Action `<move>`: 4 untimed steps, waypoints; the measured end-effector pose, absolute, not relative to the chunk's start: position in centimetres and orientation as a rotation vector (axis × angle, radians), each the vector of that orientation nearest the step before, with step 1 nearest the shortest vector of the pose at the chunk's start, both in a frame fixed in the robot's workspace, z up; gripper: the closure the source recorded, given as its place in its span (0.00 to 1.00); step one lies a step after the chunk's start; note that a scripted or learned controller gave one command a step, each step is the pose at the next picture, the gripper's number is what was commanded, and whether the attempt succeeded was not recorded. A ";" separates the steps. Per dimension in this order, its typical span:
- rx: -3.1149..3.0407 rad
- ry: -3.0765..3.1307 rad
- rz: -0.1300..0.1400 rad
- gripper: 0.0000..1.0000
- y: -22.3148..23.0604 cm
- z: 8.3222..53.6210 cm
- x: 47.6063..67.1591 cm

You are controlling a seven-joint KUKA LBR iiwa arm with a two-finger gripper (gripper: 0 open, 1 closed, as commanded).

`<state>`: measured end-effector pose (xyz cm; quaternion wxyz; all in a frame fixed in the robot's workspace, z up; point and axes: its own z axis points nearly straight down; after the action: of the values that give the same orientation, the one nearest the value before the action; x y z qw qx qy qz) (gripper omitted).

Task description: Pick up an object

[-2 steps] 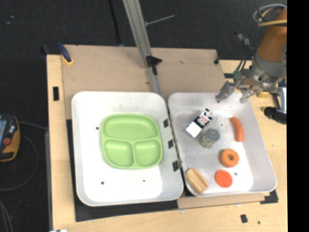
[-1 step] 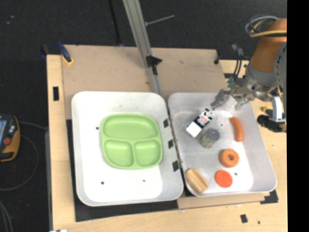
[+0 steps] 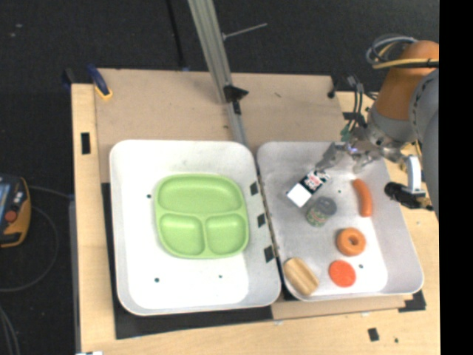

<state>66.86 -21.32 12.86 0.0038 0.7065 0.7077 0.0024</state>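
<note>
While the grey arm with its orange band reached in over the right-hand white bin point(image 3: 399, 272), its claw point(image 3: 347, 156) hung low at that bin's upper edge; whether it was spread or pressed together could not be told. Nothing showed between its tips. Just below and left of the claw lay a small white-and-black box with a red mark point(image 3: 307, 188), the nearest candidate, and touching that box's far side sat a round grey-green lid-like disc point(image 3: 321, 212). Below and right of the claw lay an orange sausage-shaped toy point(image 3: 362, 197), further down an orange ring doughnut point(image 3: 351, 241), a flat red-orange disc point(image 3: 341, 273) and a tan bread roll point(image 3: 301, 274). Well off to the left sat a green three-compartment plate point(image 3: 200, 215). A good grasp would probably mean descending squarely over the box, straddling its narrow sides and keeping clear of the disc.
</note>
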 end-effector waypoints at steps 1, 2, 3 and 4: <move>2.215 2.217 0.001 0.00 -21.5 12.0 66.8; 2.211 2.218 0.000 1.00 -21.6 13.0 66.8; 2.212 2.220 0.006 1.00 -21.9 19.5 67.3; 2.211 2.221 0.005 1.00 -22.1 24.8 67.5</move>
<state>67.46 -22.09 24.76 0.0039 0.7056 0.7086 0.0017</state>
